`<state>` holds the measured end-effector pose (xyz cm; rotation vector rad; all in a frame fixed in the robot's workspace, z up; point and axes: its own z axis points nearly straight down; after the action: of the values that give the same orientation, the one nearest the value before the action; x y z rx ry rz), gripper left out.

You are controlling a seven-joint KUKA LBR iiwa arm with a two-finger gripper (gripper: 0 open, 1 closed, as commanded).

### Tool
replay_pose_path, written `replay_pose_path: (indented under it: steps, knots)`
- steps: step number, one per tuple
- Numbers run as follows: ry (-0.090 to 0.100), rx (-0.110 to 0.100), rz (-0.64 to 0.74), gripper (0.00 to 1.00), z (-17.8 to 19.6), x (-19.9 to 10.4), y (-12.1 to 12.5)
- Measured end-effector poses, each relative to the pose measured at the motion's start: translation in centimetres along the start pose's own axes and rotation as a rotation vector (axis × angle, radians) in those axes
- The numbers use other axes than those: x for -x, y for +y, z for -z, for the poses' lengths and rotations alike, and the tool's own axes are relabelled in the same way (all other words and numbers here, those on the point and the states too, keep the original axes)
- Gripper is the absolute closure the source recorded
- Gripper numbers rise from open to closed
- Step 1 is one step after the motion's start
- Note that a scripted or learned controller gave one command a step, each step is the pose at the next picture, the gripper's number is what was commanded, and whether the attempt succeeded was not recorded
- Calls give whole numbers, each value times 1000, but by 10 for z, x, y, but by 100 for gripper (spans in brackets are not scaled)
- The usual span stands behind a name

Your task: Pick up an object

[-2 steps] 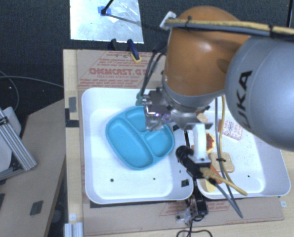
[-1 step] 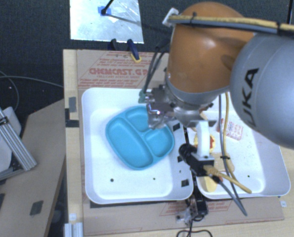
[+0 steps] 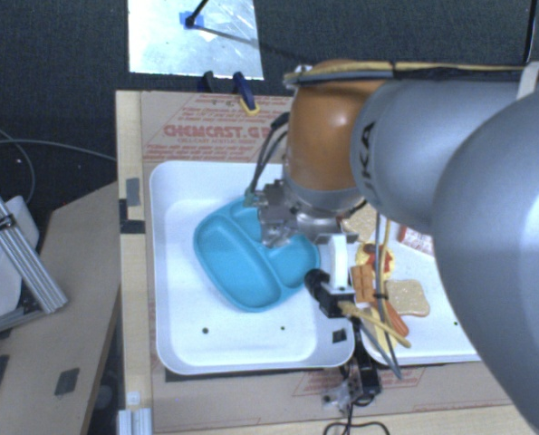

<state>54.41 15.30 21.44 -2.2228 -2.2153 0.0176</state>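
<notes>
A blue divided tray [image 3: 247, 259] lies in the left bin [image 3: 174, 333], its long axis running toward the bin's near right corner. White floor shows along the bin's left and near edges. The hand [image 3: 283, 225] sits over the tray's right rim, its grip impossible to tell.

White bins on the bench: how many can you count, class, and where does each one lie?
2. The left bin holds a blue divided tray; the right bin is largely covered by the arm, so things there may be hidden.

The arm [image 3: 450, 152] hides most of the right bin [image 3: 450, 343].

Blue divided tray [image 3: 246, 265] in left white bin [image 3: 174, 270], arm's jaws [image 3: 278, 229] over its right edge
</notes>
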Motion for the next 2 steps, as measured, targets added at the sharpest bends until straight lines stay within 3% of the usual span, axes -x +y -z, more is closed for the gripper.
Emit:
replay_pose_path:
  steps: [1, 2]
  knots:
    - [12, 24, 11, 100, 127, -31, -16]
    - [8, 14, 8, 100, 153, -24, -59]
